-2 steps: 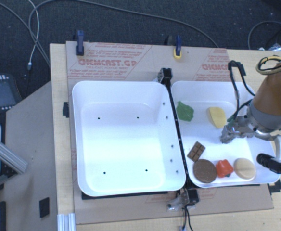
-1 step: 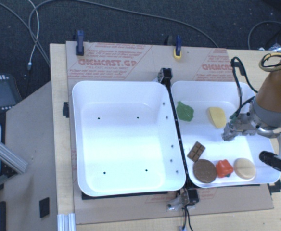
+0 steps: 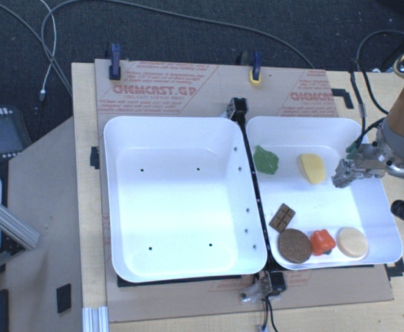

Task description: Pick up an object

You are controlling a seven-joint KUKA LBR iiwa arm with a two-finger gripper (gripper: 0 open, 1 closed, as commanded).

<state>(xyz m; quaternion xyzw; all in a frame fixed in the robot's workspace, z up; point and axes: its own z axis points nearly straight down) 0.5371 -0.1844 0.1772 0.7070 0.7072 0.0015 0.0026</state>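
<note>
Six small objects lie ungrasped in right white bin point(image 3: 378, 216); grey two-finger gripper point(image 3: 342, 177) at three o'clock of pale yellow block point(image 3: 313, 169), opening indiscernible; pick undone.

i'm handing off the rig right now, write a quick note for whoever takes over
Tool: low over the right bin, just right of the yellow piece; nothing visible in it, finger state unclear.
Things, all in the right bin: green piece by the divider, yellow piece mid-bin, brown chocolate bar, and along the near edge the brown disc, red piece and cream disc.
Left bin: no objects in it.
Done: no pick yet.
Left: grasp one object and lift it; the yellow piece looks closest.
</note>
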